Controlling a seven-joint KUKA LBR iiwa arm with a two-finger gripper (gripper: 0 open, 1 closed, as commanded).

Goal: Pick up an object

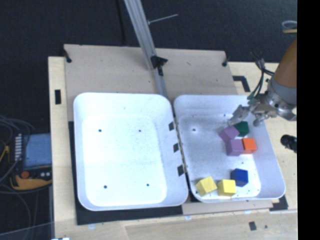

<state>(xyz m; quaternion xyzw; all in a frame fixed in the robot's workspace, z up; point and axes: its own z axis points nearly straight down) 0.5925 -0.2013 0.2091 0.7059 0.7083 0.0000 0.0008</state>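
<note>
The right bin (200, 111) holds several small blocks. A purple block (232, 139) lies near its middle, with a green block (243, 128) behind it and an orange block (249, 144) at its right side. A blue block (240, 176) and two yellow blocks (206, 185) (226, 187) lie near the front wall. My gripper (248, 116) reaches in from the right and hangs just above the green block, its two fingers spread apart with nothing between them.
The left bin (122, 149) stands beside the right one. A slanted metal post (142, 31) rises from behind the bins. Cables and a blue box (37, 151) sit off the bench at the left.
</note>
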